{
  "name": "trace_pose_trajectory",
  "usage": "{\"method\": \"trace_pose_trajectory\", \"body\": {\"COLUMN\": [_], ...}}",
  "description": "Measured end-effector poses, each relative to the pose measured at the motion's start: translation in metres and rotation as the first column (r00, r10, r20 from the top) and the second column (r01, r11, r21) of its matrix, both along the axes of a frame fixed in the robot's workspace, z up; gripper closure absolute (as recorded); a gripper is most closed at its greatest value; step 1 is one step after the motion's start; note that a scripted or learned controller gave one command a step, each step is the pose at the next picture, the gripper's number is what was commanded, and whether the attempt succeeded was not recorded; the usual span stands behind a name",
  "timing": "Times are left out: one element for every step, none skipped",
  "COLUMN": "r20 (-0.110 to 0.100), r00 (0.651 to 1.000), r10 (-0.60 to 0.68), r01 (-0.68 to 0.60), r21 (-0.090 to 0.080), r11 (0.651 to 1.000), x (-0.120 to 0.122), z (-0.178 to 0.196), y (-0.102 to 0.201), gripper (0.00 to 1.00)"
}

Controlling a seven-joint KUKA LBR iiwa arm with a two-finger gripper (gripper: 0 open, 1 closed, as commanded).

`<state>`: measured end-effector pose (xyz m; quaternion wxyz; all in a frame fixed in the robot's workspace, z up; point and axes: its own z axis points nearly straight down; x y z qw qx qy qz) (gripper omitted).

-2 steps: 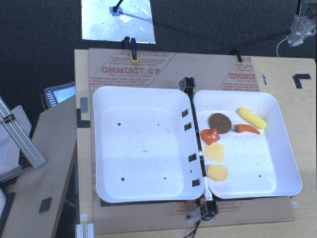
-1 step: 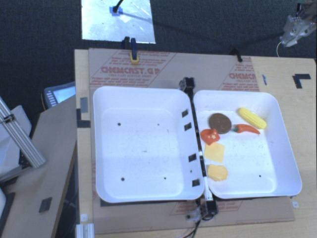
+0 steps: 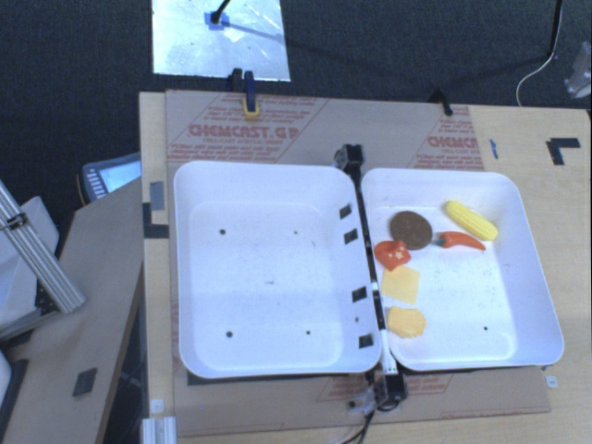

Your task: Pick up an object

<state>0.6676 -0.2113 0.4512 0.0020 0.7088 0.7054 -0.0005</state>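
Objects lie grouped in the right bin (image 3: 527,276): a yellow corn cob (image 3: 472,220), a brown disc (image 3: 411,229), an orange-red pepper (image 3: 460,241), a red tomato piece (image 3: 392,254), a pale yellow slice (image 3: 401,285) and an orange-yellow chunk (image 3: 406,322). What the chunk is I cannot tell, nor the end effector's state. Both bins sit on cardboard (image 3: 314,128) over the tabletop (image 3: 153,137); the left bin (image 3: 268,266) adjoins.

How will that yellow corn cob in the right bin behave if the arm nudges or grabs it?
The corn cob looks rounded and elongated, so a sideways nudge would likely roll it. It looks like a rigid toy, probably light and stiff. It lies apart from the red chili, with bare bin floor nearby, so it may skid.
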Motion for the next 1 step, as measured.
{"method": "trace_pose_trajectory", "body": {"r20": [0.001], "r00": [1.0], "r10": [0.007], "r01": [-0.007], "r21": [0.001], "r11": [1.0], "x": [0.001], "z": [-0.0081], "y": [0.0048], "gripper": [1.0]}}
